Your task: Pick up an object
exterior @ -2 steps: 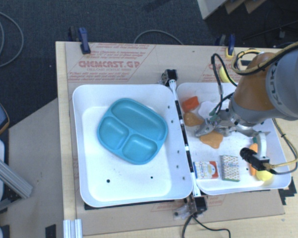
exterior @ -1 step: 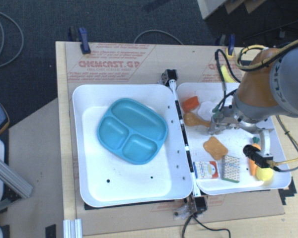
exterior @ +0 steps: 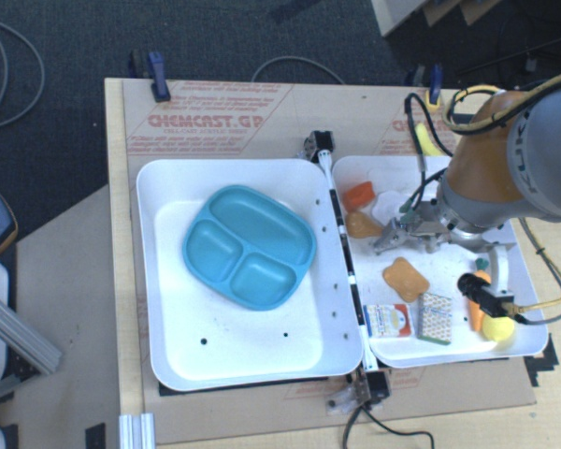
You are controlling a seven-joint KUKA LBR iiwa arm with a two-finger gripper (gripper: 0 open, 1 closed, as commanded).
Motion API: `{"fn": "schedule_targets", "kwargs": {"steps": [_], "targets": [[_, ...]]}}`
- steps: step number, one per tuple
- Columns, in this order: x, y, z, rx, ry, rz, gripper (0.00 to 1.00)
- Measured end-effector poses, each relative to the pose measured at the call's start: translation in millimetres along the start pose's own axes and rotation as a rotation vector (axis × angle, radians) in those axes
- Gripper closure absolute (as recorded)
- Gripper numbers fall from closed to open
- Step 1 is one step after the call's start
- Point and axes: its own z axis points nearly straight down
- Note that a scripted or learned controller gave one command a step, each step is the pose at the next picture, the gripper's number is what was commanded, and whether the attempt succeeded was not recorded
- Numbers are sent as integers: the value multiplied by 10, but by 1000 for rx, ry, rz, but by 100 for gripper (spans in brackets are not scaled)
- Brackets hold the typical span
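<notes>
You have two bins side by side: the left bin (exterior: 159, 279) holds a divided plate (exterior: 250, 246) toward its far half. In the right bin (exterior: 524, 349), a block (exterior: 359, 195) lies far left, a flat piece (exterior: 406, 278) centrally, and two packets (exterior: 389, 321) near it along the near wall.

blue plate (exterior: 251, 246) | white bins (exterior: 159, 251) | orange block (exterior: 359, 195) | tan piece (exterior: 406, 278)

Grey arm (exterior: 547, 152) — orange band (exterior: 481, 162), yellow-black cables, metallic wrist.
</notes>
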Motion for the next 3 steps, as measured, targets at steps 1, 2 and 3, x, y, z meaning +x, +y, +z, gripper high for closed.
{"fn": "schedule_targets", "kwargs": {"steps": [1,2,3], "targets": [[179,-415,103,9,4,0,0],[173,-392,-2,3,1,1,100],[892,-555,-1515,-8,2,-9,100]]}}
